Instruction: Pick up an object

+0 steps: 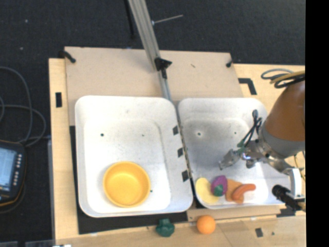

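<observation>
In the right bin [216, 117], several small toys lie along the front wall: a pale yellow piece [202, 188], a purple and green piece [219, 185], and an orange and red carrot-like piece [240, 190]. My gripper [232, 159] hangs over the bin's middle right, just above and behind these toys, and I see nothing held in it. The grey arm with its orange band [287, 118] comes in from the right. A yellow bowl [126, 183] sits in the left bin [123, 117] near its front.
An orange ball [205, 224] and a green toy [165, 227] lie on the bench in front of the bins. A metal pole [149, 35] slants down to the bins' shared back edge. A handheld screen [9, 174] sits at the far left.
</observation>
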You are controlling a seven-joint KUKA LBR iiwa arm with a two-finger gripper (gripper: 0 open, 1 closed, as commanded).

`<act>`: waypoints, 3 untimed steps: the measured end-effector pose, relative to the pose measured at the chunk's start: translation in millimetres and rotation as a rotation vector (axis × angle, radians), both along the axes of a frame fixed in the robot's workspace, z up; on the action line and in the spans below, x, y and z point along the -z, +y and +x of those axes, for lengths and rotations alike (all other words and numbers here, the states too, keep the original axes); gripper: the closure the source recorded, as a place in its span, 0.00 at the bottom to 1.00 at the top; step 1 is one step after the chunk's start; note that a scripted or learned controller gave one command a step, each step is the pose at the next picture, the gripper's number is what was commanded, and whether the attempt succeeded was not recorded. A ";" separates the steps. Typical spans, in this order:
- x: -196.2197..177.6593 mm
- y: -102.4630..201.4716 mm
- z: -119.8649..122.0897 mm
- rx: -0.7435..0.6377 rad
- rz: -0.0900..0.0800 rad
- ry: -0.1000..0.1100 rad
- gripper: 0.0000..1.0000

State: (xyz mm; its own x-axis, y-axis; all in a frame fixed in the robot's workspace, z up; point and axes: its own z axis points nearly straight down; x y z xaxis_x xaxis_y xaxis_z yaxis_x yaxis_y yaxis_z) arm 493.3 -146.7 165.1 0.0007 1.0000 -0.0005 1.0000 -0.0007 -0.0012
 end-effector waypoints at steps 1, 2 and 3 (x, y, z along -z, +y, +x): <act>-12.2 -0.9 2.3 0.003 -0.001 -0.007 1.00; -75.3 3.2 4.6 -0.004 -0.002 -0.011 1.00; -99.8 2.1 5.9 -0.004 -0.001 -0.004 1.00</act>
State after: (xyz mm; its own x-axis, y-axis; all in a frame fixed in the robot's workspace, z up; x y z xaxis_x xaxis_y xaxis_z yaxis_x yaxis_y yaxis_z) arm 499.1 -144.7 264.9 -0.0034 1.0000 -0.0015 1.0000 0.0034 0.0025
